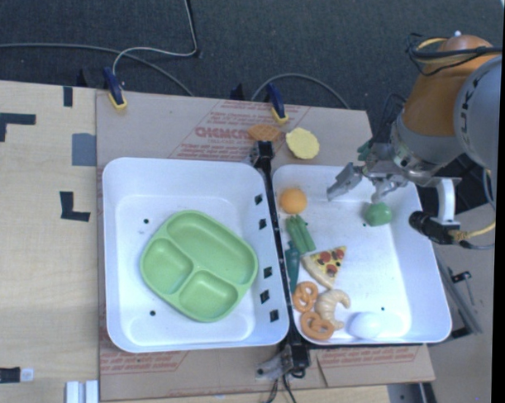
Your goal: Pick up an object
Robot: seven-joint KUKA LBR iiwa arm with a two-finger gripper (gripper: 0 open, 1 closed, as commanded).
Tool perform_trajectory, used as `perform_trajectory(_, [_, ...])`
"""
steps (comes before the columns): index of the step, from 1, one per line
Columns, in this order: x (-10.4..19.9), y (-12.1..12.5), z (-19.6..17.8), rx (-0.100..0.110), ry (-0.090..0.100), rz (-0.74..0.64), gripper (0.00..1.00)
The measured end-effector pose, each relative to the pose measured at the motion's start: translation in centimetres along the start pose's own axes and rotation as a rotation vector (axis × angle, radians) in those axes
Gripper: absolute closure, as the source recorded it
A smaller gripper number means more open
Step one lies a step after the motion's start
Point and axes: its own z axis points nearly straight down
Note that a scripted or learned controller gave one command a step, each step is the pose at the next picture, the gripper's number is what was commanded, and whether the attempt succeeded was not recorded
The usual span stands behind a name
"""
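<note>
Nearest us in the right bin (426, 314) lie a white lump (366, 324), pretzels (307, 298) and a pizza slice (326, 261). Farther back a small green object (377, 213) sits near the bin's far right corner. Our jaws (365, 180) hang open and empty just above and slightly left of it, so we judge it the likeliest pick. Beyond, the counter's cardboard (214, 129) carries red print, seemingly "CHEMCRAFT".

Robotics lab; clamped cardboard sheet (239, 126) on bench; loose cables (158, 49); toy food (325, 261) in white bin (415, 268)
</note>
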Motion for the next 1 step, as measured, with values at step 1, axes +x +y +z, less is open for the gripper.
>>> perform_trajectory(1, [1.92, -4.39, 12.50, -0.007, 0.000, 0.000, 0.00])
